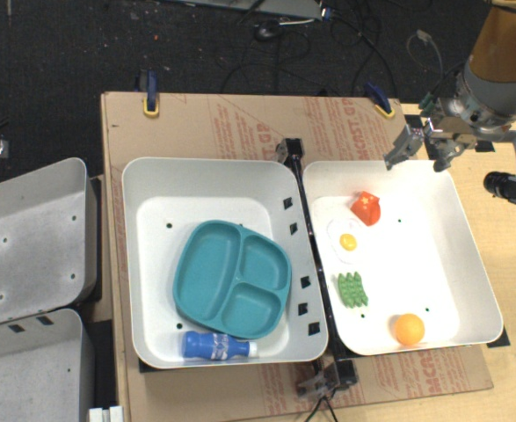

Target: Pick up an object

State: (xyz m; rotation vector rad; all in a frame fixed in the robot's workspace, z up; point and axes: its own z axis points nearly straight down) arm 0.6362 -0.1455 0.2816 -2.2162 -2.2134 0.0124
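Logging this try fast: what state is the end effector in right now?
End effector: open, holding nothing, above the right bin's far edge.

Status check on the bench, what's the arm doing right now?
Pincer open, above right bin's far rim, holding nothing. Nearest pick: red toy. Nothing blocking it.

A robotics lab: clamped cardboard bench (240, 117), loose cables (363, 51), dark speckled floor (47, 51).
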